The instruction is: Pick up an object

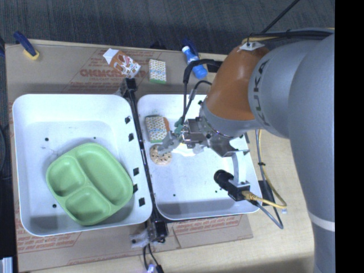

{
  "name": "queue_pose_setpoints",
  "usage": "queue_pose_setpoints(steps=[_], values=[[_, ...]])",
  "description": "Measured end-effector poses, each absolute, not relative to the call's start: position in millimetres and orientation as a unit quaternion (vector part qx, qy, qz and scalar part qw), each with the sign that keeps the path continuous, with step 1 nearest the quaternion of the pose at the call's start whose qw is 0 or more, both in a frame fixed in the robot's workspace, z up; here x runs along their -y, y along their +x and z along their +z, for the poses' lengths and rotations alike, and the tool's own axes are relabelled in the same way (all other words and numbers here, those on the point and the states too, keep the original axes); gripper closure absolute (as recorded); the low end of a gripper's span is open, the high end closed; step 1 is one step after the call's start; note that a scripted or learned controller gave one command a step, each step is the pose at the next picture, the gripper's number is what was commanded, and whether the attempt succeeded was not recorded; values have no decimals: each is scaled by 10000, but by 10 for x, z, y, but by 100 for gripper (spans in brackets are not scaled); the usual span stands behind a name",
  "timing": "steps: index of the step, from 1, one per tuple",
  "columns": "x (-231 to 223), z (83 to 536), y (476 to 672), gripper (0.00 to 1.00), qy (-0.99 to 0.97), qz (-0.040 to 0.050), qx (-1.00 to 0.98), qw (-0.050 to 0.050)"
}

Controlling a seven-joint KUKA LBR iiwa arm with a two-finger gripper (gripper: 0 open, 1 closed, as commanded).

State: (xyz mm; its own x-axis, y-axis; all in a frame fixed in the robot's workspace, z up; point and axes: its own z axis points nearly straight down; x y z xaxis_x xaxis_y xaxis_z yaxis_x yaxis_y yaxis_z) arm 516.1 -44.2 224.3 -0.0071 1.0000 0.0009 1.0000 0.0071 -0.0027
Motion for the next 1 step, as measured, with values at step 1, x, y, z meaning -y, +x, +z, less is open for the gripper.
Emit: queue_pose_setpoints(steps=[1], values=[[442,2243,5161,0,-7046,6,7096,13]])
